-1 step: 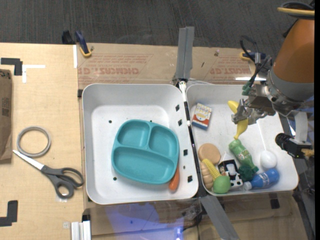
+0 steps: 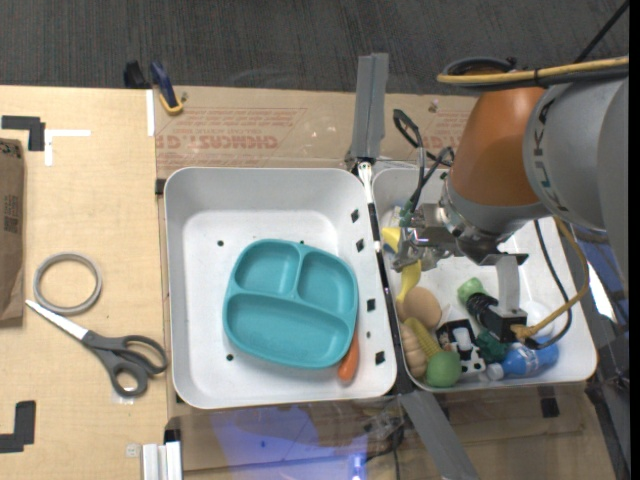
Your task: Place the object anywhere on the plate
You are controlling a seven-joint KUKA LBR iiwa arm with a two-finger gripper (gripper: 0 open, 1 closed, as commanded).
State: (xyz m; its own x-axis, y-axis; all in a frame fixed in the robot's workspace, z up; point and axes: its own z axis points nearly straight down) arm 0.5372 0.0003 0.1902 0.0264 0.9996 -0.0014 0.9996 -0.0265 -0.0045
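1. Nearest us, in the right bin (image 2: 575,363), toys lie heaped; we judge nothing is picked yet.
2. The teal plate (image 2: 290,303) in the left bin (image 2: 190,268) carries nothing; a carrot (image 2: 348,361) lies beside it.
3. The gripper (image 2: 420,240) hangs over the right bin; we cannot tell its state.

We are seeing the arm (image 2: 560,148) covering much of the right bin (image 2: 570,363), hiding the claw's fingers. The carrot (image 2: 348,360) is lying partly tucked under the plate (image 2: 290,306). The brown bag (image 2: 10,230) is being cut off by the left edge.
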